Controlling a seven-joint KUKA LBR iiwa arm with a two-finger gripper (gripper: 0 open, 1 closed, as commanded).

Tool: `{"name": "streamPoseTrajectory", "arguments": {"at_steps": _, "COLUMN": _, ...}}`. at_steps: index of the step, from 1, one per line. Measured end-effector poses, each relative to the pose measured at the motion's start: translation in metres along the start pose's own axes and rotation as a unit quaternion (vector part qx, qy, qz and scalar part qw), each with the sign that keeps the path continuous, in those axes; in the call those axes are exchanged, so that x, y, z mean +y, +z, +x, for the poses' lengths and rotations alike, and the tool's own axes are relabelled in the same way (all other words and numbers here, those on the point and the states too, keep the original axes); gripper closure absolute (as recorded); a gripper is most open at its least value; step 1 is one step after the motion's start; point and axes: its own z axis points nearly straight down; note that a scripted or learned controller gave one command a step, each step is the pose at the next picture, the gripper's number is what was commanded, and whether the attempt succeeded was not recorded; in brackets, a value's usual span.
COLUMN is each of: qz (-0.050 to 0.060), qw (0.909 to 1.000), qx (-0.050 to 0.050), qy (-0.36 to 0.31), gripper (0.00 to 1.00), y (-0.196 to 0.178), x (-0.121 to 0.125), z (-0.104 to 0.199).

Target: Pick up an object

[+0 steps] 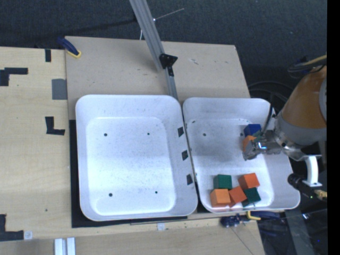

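Down at the near edge of the bench (32, 195), just outside the right bin (223, 116), lies a small dark blue object (234, 220), too blurred to name. Just inside that bin's near wall sits a tight cluster of blocks, all touching or nearly so: an orange block (220, 197) at the near left, a dark green block (222, 181) behind it, a reddish-orange block (237, 195) in the middle, another dark green block (252, 196) at the near right, and an orange-red block (249, 180) behind that one. To the left, the left bin (85, 142) stands side by side with the right bin, their rims touching along the middle.

Farther back in the right bin, near its right wall, the gripper (254, 146) is down low over the floor of the bin, with the grey arm and its orange band (311, 102) coming in from the right. A blue block (252, 129) sits just behind the gripper, and an orange block (248, 141) lies right against its tip. Whether the claw is wide, narrow or closed on either block cannot be told from this angle.

Beyond the bins, a slanted metal rail (146, 20) with a black clamp (168, 61) runs towards the far edge, and a blue and yellow object (69, 47) lies at the far left corner of the board.
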Motion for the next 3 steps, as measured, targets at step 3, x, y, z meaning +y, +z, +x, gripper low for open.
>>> {"name": "streamPoseTrajectory", "arguments": {"at_steps": 3, "qz": 0.002, "qw": 1.0000, "qx": 0.001, "qy": -0.002, "gripper": 1.00, "y": -0.075, "x": 0.023, "z": 0.041}}
